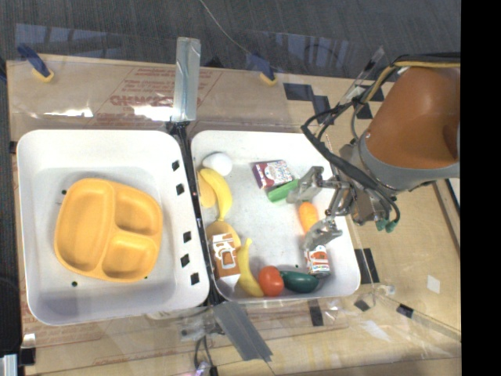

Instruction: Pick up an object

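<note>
The claw point(319, 204) hovers over the right bin point(235, 143) with its fingers spread apart around the orange carrot point(308, 215), one finger at the carrot's 12 o'clock and one at its 6. At 9 o'clock lies a banana point(217, 191), at 11 a purple packet point(271, 172). The left bin point(31, 155) holds a yellow divided tray point(107, 228).

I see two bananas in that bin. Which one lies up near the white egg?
The larger banana, curving along the bin's left wall just below the egg. The smaller banana lies at the bottom edge, beside the tomato.
</note>
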